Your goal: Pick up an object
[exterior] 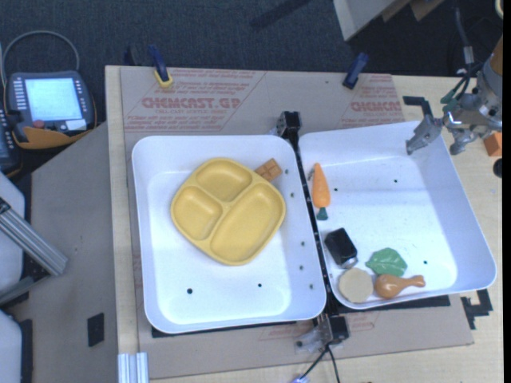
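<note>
The arm [487, 94] is cut off by the right edge, so most of it cannot be seen. The brown block [268, 169] is partly hidden behind the yellow plate [228, 210]. The screen box [49, 106] at the left is cut by the edge, and its words are too small to be read.

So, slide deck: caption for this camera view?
Gripper hovers over the right bin's far edge; toy carrot lies inside.

I work in a robotics lab: control pendant [49, 102] at upper left, clamped board [263, 102], two white bins [160, 238].
</note>
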`<state>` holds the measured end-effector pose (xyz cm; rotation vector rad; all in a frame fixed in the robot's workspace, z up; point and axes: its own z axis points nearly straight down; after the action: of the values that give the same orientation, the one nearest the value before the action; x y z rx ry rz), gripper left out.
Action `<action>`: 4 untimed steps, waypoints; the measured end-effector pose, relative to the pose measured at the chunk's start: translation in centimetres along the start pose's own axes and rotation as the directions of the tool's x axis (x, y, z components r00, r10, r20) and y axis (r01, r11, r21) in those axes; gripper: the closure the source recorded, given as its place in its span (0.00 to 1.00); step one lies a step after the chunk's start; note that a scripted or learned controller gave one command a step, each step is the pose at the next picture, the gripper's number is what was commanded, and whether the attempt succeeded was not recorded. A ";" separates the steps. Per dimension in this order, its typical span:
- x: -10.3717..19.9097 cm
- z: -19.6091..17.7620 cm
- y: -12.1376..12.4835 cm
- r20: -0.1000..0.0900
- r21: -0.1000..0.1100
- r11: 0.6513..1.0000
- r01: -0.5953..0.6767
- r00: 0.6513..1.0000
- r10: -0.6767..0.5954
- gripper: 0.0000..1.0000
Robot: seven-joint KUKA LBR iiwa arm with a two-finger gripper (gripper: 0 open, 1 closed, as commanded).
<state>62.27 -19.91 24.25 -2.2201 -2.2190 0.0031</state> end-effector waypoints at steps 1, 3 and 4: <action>0.0 -0.2 0.1 0.001 -0.004 1.000 0.001 1.000 -0.001 0.00; -0.5 9.6 0.0 -0.001 0.003 1.000 -0.001 1.000 0.001 0.00; -0.2 13.7 0.0 0.001 -0.002 1.000 0.001 1.000 -0.001 0.00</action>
<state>62.24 -20.12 10.56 -2.2202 -2.2220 0.0020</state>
